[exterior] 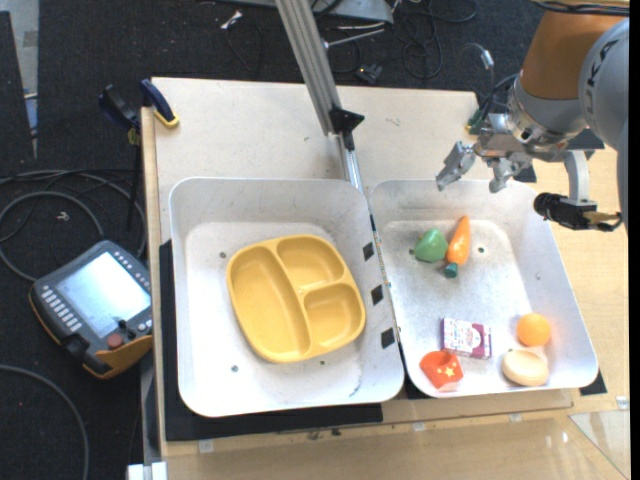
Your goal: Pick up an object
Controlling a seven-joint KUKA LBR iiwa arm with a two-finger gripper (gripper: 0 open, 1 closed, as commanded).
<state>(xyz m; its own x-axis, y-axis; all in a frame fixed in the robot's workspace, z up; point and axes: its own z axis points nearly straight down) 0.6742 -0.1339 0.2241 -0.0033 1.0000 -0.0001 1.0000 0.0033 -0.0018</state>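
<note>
Camera view, two bins (190, 268), one yellow tray (296, 296), six toys (466, 338)

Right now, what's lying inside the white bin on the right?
The right bin holds a green piece touching an orange carrot, a small purple-and-white box, a red toy, an orange ball and a cream round piece. What lies beneath them is covered.

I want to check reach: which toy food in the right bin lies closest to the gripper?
The orange carrot, leaning against the green piece at the bin's far side, just below the gripper.
</note>
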